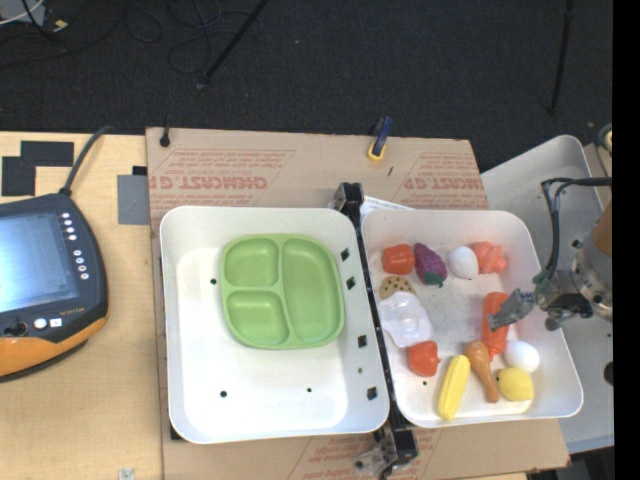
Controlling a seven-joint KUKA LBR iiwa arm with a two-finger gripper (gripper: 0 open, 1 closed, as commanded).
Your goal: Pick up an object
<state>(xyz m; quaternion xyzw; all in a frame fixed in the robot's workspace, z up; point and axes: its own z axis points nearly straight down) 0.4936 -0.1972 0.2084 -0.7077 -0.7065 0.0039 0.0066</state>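
Note:
The right bin [545,268] holds several toy foods. Along its far side lie a red pepper [398,258], a purple fruit [430,264], a white egg [462,262] and a salmon-coloured piece [489,257]. Nearer the front are a cookie [394,287], a clear wrapped item [404,318], a red tomato [423,357], a yellow corn cob [453,386], a drumstick [482,368], an orange carrot [495,320], a second egg [521,354] and a lemon [515,384]. My gripper [517,308] hangs over the bin's right side, right next to the carrot and above the second egg.
The left bin [190,368] carries a green divided plate [282,291]. A black clamp bar [365,318] runs between the bins. A tablet-like pendant [45,278] rests on the bench at far left. Cardboard [260,173] lies under both bins.

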